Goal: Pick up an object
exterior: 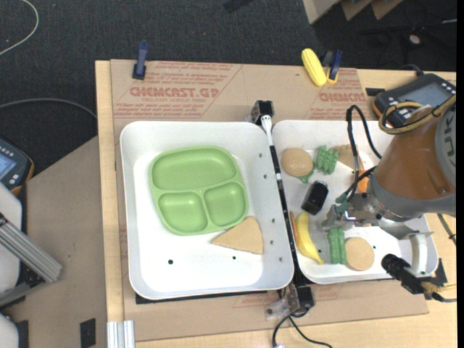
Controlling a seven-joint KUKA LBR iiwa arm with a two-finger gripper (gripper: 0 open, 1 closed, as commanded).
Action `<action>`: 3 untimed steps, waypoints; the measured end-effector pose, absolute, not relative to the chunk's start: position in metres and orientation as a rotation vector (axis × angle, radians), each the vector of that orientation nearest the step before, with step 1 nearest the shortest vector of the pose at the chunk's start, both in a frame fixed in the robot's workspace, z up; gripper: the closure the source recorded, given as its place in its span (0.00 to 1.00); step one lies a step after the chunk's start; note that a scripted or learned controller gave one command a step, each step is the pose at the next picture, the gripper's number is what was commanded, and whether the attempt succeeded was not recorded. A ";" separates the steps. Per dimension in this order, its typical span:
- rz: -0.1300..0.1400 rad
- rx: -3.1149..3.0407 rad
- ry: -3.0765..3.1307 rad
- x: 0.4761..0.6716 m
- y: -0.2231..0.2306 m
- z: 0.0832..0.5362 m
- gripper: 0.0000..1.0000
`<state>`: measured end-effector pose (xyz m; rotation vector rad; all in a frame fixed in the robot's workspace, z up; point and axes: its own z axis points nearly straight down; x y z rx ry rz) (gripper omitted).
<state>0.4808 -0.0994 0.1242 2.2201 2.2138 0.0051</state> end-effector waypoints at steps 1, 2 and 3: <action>0.007 2.219 2.212 0.481 -0.099 0.134 1.00; 0.008 2.217 2.211 0.482 -0.099 0.144 1.00; 0.009 2.216 2.210 0.482 -0.099 0.153 1.00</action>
